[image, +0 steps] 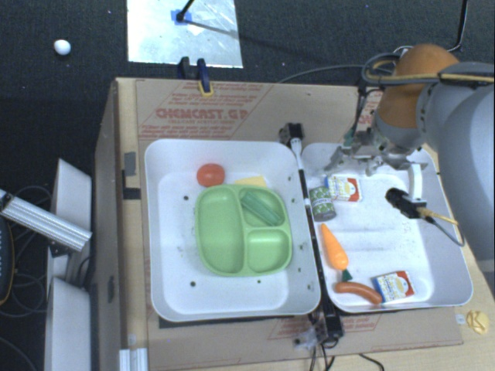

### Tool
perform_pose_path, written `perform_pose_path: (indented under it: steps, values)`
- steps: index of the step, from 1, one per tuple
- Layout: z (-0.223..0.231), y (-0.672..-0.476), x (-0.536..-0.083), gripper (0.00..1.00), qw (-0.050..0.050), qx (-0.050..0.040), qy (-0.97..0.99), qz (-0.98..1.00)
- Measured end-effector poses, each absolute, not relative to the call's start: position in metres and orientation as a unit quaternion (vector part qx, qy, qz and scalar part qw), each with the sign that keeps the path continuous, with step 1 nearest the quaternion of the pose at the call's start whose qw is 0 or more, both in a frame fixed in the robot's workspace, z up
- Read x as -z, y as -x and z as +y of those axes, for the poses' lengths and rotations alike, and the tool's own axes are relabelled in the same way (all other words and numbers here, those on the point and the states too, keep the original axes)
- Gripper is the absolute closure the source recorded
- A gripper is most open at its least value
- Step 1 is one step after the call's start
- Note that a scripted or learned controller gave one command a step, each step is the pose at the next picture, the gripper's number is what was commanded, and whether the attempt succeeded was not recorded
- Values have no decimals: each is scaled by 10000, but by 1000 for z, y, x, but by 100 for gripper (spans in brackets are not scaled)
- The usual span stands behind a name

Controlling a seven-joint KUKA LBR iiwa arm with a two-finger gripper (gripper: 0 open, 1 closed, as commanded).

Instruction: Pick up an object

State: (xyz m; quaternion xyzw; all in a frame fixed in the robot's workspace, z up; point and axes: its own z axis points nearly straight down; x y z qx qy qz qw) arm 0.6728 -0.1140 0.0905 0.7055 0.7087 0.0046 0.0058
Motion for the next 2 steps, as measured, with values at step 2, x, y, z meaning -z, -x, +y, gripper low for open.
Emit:
perform_pose_path:
  steps: [2]
  values:
    - [-113, -675, -113, 100, 84, -77, -7037, 7104]
